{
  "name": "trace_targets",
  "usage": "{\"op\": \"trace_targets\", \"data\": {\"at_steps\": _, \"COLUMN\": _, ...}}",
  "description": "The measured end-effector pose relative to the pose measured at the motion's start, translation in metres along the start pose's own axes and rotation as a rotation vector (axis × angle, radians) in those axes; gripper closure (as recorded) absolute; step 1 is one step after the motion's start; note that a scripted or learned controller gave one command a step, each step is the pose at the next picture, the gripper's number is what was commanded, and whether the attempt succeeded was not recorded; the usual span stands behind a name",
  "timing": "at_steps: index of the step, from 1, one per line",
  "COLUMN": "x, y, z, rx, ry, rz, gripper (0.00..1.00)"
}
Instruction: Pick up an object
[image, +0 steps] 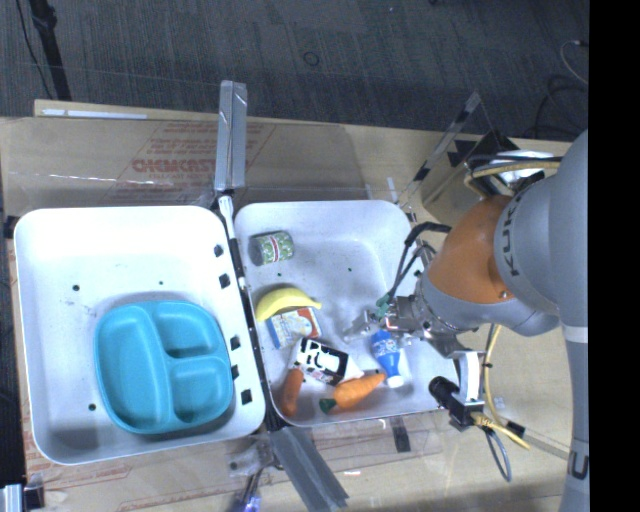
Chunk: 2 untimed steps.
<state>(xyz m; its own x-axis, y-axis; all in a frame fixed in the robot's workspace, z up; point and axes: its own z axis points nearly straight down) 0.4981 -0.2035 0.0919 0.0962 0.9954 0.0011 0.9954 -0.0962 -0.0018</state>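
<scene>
My gripper (372, 322) hangs low over the right bin (330, 222), near its right wall. Just below it lies a small blue and white bottle (387, 358), close to the gripper's tip; I cannot see whether they touch. An orange carrot (356, 391) lies by the bin's front edge, next to the bottle. A yellow banana (282, 300) rests on a small printed carton (296, 326) at the bin's left side. A black and white box (322, 361) sits beside a brownish orange piece (291, 390). A green can (271, 247) lies at the back left.
The left bin (60, 250) holds a blue divided tray (163, 365). A metal post (229, 140) rises between the two bins at the back. The arm's orange band (470, 262) and grey body overhang the right bin's right wall. Cables (495, 425) hang at the front right.
</scene>
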Motion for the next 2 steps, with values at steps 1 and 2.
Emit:
{"op": "trace_targets", "data": {"at_steps": 1, "x": 0.000, "y": 0.000, "z": -0.010, "rx": 0.001, "ry": 0.000, "rz": -0.004, "gripper": 1.00}}
{"op": "trace_targets", "data": {"at_steps": 2, "x": 0.045, "y": 0.039, "z": -0.133, "rx": -0.001, "ry": -0.001, "rz": -0.105, "gripper": 1.00}}
